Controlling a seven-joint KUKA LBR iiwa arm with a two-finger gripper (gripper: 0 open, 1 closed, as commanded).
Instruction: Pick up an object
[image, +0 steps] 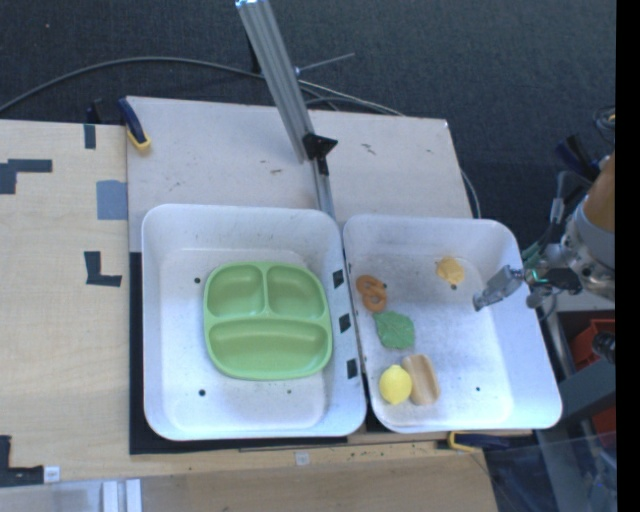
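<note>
The left bin (160, 300) carries a green divided plate (267, 320) at its middle. In the right bin (520, 400), a pretzel (372, 292) lies near the left wall with a green leaf (395, 330) just below it. A lemon (396, 385) and a hot dog bun (424, 379) touch near the front edge. A small yellow piece (450, 270) sits toward the back. The gripper (497, 288) hangs over the right wall; its state cannot be told.
</note>
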